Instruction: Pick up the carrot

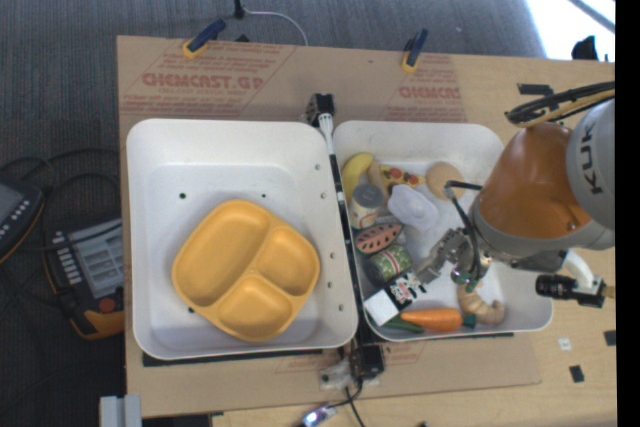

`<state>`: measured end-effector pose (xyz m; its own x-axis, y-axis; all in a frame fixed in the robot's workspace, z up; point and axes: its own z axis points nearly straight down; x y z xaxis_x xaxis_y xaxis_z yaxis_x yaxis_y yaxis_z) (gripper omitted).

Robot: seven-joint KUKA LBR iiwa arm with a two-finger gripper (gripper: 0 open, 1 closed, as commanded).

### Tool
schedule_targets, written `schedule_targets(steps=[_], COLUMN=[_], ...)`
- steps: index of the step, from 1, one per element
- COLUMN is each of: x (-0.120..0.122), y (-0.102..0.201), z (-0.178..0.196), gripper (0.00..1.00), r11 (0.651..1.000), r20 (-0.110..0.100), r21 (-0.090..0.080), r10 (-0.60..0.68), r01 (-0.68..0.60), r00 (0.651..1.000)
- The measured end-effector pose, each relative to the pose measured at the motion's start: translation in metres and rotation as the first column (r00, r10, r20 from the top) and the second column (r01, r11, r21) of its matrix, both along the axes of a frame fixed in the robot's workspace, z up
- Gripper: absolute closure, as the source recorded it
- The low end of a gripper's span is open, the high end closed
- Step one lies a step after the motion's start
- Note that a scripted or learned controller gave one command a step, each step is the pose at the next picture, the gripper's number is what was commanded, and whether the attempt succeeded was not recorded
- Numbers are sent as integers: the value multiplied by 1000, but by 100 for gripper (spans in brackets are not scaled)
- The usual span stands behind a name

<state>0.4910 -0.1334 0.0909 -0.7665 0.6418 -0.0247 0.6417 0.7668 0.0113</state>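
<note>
The carrot (436, 320), orange with a green top at its left end, lies flat along the front wall of the right bin (520, 320). My gripper (463, 260) hangs over the right half of that bin, a little behind and to the right of the carrot, under the orange band of the arm (525, 185). The carrot lies apart from the gripper, on the bin floor.
Around the carrot the right bin holds a tan bread-like piece (487, 311), a black-and-white block (403, 292), a green can (389, 262), a watermelon slice (377, 238), a banana (355, 171) and a white crumpled item (413, 206). A yellow divided plate (247, 267) lies in the left bin.
</note>
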Motion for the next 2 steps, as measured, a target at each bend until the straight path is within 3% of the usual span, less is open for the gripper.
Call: schedule_targets(steps=[1, 2], x=[0, -1], y=[9, -13], z=[0, -1], gripper=[100, 100], r11=[927, 740], r20=[-6, -11], r21=[-10, -4], r10=[375, 673], r01=[-375, -673], r00=[927, 740])
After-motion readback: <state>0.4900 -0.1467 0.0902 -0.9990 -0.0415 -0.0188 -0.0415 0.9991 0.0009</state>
